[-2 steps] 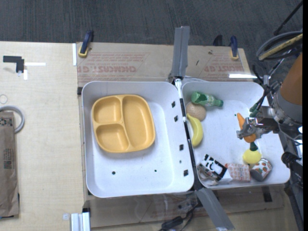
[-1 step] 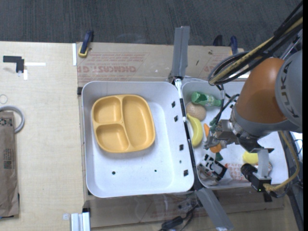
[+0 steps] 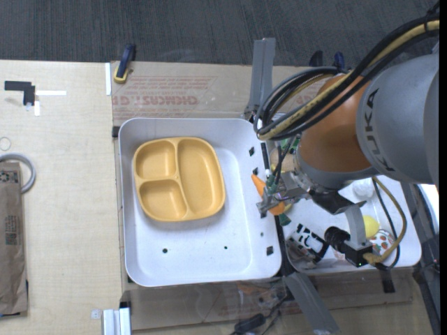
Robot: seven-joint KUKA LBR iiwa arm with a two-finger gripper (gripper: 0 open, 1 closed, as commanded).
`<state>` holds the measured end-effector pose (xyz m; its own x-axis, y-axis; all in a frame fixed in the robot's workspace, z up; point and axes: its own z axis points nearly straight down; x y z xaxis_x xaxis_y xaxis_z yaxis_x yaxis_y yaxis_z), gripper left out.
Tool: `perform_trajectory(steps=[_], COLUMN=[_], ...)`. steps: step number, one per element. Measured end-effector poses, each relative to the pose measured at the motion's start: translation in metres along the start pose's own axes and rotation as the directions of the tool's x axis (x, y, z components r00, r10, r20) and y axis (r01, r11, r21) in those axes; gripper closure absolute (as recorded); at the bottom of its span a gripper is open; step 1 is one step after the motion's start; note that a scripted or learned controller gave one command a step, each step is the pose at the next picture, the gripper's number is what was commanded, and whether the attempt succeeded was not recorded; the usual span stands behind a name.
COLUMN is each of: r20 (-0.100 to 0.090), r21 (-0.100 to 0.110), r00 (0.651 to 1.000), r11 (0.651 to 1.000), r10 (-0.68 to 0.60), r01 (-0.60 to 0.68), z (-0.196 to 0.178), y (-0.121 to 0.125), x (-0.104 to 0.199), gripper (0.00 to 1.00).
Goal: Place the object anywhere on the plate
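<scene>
Camera view: one plate (image 3: 179,179), two bins (image 3: 140,257).

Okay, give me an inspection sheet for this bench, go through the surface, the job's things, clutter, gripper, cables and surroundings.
Surface: left white bin on a pale bench; small dark specks on its floor.
Job's things: yellow divided plate lies flat in the left bin, nothing on it; an orange object sits at the gripper, over the bin's right rim.
Clutter: yellow ball and other small items in the right bin.
Gripper: at the divide between the bins; grasp unclear.
Cables: black and yellow cables loop along the arm.
Surroundings: brown paper bag at left, blue clamp above.
</scene>
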<state>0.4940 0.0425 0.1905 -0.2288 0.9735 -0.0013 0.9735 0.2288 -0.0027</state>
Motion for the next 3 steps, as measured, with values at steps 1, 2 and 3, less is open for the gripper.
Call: perform_trajectory(steps=[1, 2, 3], r20=[0.000, 0.001, 0.001], r21=[0.000, -0.002, -0.001], r00=[1.000, 0.973, 0.983], r11=[1.000, 0.973, 0.983], r10=[0.000, -0.231, -0.181], r01=[0.000, 0.231, 0.181], z=[0.000, 0.000, -0.119], y=[0.000, 0.034, 0.011], x=[0.000, -0.005, -0.036], gripper=[0.00, 0.00, 0.00])
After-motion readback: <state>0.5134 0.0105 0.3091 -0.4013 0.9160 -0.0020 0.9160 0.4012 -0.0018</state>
